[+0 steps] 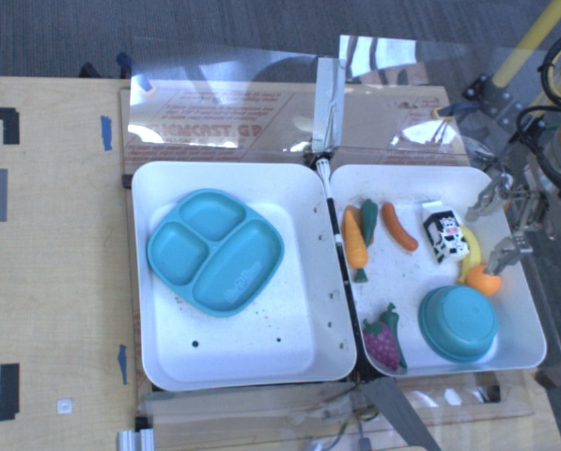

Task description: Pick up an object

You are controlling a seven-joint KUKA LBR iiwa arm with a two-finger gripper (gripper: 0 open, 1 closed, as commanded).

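The right bin (515, 346) holds several toys: an orange carrot (354, 237) with a dark green piece (368, 222) beside it, an orange-red sausage (399, 226), a black-and-white cow-patterned block (444, 236), a yellow banana (471, 252), a small orange piece (487, 283), a blue bowl (459, 322) and a purple grape bunch (383, 340). My gripper (502, 225) hangs over the bin's right rim, just right of the cow block and banana. Its two metal fingers stand apart, open, with nothing between them.
A blue divided plate (216, 250) lies in the left bin (261, 355). A metal divider post (328, 101) rises behind the seam between the bins. Clear sheeting and cardboard stand along the back. Cables and a yellow bar (536, 28) sit at upper right.
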